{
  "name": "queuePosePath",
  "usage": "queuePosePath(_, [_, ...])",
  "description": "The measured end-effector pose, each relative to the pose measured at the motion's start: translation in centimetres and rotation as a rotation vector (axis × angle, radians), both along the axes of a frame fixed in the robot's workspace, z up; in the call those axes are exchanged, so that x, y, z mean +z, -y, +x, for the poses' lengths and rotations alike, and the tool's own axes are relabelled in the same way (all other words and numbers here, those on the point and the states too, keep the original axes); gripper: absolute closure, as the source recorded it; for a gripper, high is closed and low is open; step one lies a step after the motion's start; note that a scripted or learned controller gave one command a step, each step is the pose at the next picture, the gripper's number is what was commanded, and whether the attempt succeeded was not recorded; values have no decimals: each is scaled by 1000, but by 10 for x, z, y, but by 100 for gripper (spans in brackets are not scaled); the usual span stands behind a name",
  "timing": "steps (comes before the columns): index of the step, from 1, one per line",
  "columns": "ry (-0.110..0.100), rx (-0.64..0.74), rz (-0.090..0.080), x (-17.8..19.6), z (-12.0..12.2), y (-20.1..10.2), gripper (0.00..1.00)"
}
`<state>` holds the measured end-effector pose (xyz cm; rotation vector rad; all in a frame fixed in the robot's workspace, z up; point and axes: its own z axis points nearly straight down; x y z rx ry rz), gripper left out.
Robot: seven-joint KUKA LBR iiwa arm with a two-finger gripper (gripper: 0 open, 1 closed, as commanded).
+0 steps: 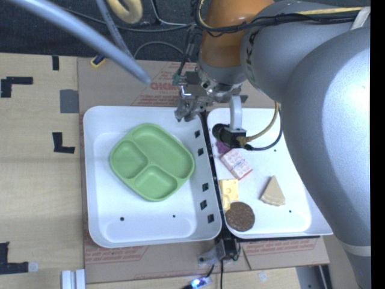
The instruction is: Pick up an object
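Over the far end of the bench, right about where the two bins met, the gripper (191, 108) hung low under the orange-banded wrist; honestly I couldn't tell how its jaws stood, that end was just a dark tangle of metal and cable, and nothing I could make out was sitting in it; so my read was that the pick hadn't happened yet and pretty much the whole job was left to do. The left bin (102, 221) had one thing in it, a green divided plate (151, 161) with three compartments, lying flat and a bit skewed toward the middle. The right bin (295, 221) was where the small stuff was: a dark purple item (221, 138) up near the gripper, partly hidden by cable; a pink and white packet (236, 164) just below it; a yellow cheese slice (228, 192) against the dividing wall; a brown round cookie (240, 216) touching the cheese's lower edge; a tan wedge (274, 192) off to the side, apart from the rest. Any of those could've been the target; the purple one looked closest to the gripper, just a guess though.
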<state>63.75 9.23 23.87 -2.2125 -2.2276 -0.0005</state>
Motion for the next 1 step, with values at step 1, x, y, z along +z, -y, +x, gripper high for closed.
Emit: queuePosePath(1, [-1,-4,-2,0,0,4,0])
